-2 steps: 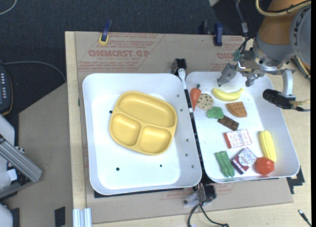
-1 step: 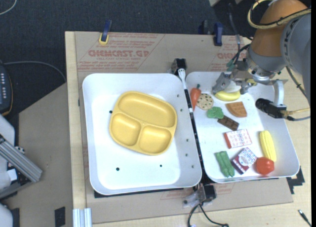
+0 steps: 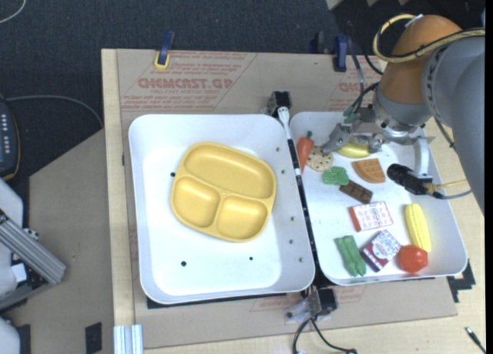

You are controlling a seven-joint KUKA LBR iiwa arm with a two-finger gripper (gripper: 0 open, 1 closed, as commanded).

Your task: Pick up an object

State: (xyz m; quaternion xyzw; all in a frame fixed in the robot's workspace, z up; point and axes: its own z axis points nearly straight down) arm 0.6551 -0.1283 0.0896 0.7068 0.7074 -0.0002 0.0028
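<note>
My gripper is low over the far end of the right bin. Its fingers stand open on either side of a small yellow banana-like piece that lies on the bin floor. Nothing is lifted. Close by lie an orange toast slice, a round speckled cookie and an orange-red carrot. The grey arm with its orange band comes in from the upper right.
The right bin also holds a green leafy piece, a brown bar, a red-and-white box, a corn cob, a tomato, a green vegetable and a dark red packet. A yellow divided plate lies in the left bin.
</note>
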